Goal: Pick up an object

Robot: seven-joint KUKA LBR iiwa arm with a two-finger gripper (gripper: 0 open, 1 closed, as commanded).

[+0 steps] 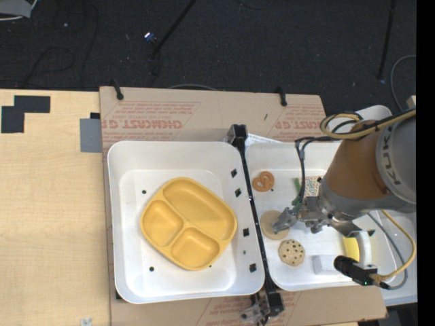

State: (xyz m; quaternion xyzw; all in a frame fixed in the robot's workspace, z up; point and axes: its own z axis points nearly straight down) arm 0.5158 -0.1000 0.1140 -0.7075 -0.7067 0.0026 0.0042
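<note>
The two-finger gripper point(284, 221) is lowered, seemingly spread, over a flat tan round disc point(270, 224) in the right white bin point(285, 156), presumably positioned for grasping; nothing is gripped.

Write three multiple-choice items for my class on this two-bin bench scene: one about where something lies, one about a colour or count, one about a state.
1. Where does the yellow divided plate lie?
A. In the left bin
B. In the right bin
C. On the cardboard

2. How many compartments does the plate have?
A. Two
B. Three
C. Five

3. How does the plate sit?
A. Flat, open side up
B. Upside down
C. Standing on edge

Answers:
1 A, it lies on the left bin's floor, across the divider from the pretzel and spotted cookie.
2 B, one long section and two smaller ones show.
3 A, its hollow compartments face the camera.
</note>
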